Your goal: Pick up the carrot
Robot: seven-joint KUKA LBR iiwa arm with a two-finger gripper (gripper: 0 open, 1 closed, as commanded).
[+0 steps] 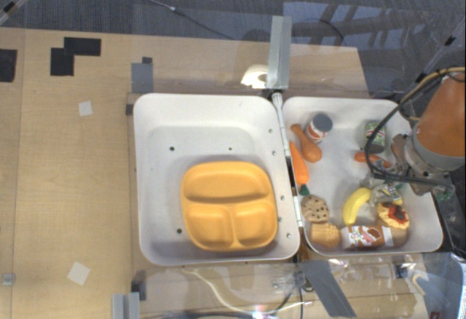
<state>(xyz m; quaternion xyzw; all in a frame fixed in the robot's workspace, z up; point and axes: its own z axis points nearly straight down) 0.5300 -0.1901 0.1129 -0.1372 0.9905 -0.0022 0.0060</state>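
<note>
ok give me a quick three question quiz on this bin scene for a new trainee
1. True or false: the carrot lies in the right bin, against its left wall.
2. What sits in the left bin? A) a yellow divided plate B) a banana C) a bottle
3. Fill in: the cookie lies just ____ the carrot's green tip in the camera view.

Key
1. True
2. A: the yellow divided plate
3. below

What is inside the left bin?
A yellow divided tray lies in the left bin, toward its near side. The bin floor beneath the tray is covered.
</note>
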